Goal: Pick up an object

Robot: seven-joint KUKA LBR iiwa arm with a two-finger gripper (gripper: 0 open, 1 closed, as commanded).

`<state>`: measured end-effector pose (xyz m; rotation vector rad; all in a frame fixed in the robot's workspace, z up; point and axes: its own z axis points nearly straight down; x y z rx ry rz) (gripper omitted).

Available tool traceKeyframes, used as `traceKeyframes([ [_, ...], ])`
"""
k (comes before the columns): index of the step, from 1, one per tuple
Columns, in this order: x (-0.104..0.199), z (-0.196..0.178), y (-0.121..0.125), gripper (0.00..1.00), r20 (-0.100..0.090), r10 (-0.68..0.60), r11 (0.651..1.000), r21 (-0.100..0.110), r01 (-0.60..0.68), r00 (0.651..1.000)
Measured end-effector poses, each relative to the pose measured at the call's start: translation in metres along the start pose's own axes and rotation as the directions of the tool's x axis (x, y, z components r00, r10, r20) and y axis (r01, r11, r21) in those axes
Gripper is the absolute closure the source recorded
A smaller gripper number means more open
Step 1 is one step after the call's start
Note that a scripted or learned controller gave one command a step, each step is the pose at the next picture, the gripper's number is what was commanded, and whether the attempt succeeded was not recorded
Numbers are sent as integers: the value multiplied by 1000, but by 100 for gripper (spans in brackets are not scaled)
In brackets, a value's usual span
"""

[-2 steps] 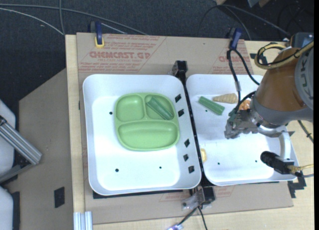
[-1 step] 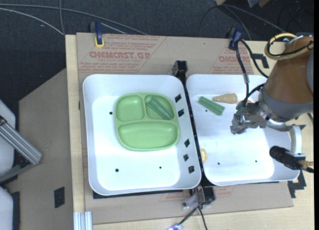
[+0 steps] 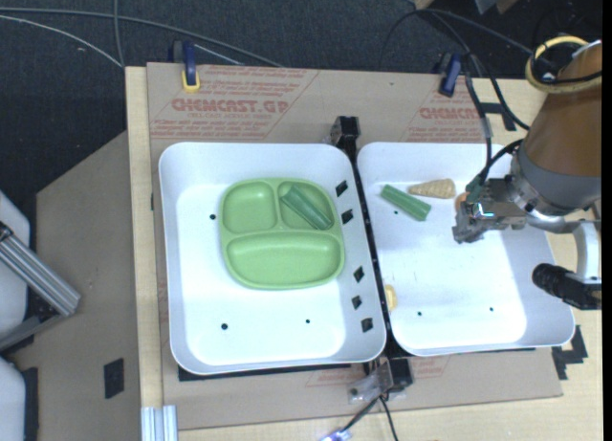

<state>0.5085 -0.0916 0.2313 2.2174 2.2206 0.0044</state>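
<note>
Gripper point(image 3: 471, 219) state cannot be told; it is hung over the right bin point(image 3: 497, 324), beside the green block point(image 3: 405, 203) and cone point(image 3: 432, 188), likely for picking.

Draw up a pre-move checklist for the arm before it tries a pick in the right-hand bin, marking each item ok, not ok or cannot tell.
1. Gripper above the right white bin: ok.
2. Green stick-shaped block lying apart from the gripper, unobstructed: ok.
3. Tan cone-shaped piece beside the green block, reachable: ok.
4. Gripper opening: cannot tell.
5. Anything held already: cannot tell.
6. Green divided plastic plate in the left white bin, out of the arm's way: ok.
</note>
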Motion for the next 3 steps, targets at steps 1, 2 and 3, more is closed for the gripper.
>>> traceKeyframes([
  [1, 56, -10, -2, 100, -2, -4, 1000, 3, 4, 1000],
  [2, 114, -5, -13, 100, -3, -4, 1000, 8, 4, 1000],
  [3, 165, 8, -17, 100, -2, -2, 1000, 9, 2, 1000],
])
